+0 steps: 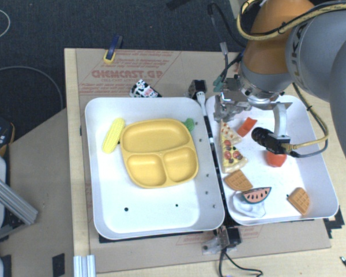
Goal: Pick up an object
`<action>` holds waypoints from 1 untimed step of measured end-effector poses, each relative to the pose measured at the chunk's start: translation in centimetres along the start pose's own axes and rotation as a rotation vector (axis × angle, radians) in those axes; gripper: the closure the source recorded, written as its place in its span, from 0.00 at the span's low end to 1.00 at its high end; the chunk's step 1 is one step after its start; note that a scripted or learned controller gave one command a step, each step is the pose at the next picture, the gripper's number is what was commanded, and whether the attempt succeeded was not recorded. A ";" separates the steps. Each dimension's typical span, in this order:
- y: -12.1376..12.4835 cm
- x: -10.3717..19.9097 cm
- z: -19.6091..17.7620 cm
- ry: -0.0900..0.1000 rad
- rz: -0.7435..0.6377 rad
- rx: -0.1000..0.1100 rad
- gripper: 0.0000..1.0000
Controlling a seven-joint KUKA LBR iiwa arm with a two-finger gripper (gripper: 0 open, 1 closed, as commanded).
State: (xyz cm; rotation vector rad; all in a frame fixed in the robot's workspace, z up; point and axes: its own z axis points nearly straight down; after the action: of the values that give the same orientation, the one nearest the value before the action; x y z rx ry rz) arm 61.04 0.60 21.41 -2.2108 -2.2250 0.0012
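**Hovering over the pizza slice, far end of the right bin**

Looking down on the worktop (75, 154): two shallow white bins side by side. The grey arm with its orange band (277, 22) reaches in from the right and hangs over the far-left corner of the right white bin (326, 183).

- Claw (226, 109): metal fingers point down, set just above the far tip of the flat triangular toy pizza slice (230, 149). Nothing visible between them. How wide they stand I cannot tell; wrist and cabling crowd the view.
- Likeliest target, by my judgement: the pizza slice. It lies along the bin's left wall, narrow tip toward the far side, wide crust end toward the near side.
- Key relation: the slice's middle lies nearward of the claw, along the slice's own long axis, which runs far to near. A short shift toward the near side would centre the claw over it; closing across the short width, left to right, looks the better bite.
- Neighbours: small red-orange block (248, 126) just right of the claw; red toy piece (275, 158) further right, beneath a black fitting; brown waffle-like piece (237, 181) just near of the crust; watermelon slice toy (256, 195) nearer still.
- Left white bin (98, 201) holds a yellow divided plastic tray (158, 152) and a yellow toy corn cob (112, 134), well apart from the claw.

Risk: a flat slice beside the wall leaves little room for the left finger.
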 end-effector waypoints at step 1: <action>0.6 3.4 -2.2 -0.002 0.001 -0.009 1.00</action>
State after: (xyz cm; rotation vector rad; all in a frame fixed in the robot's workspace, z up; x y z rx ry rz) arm 61.62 4.04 23.60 -2.2173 -2.2286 -0.0065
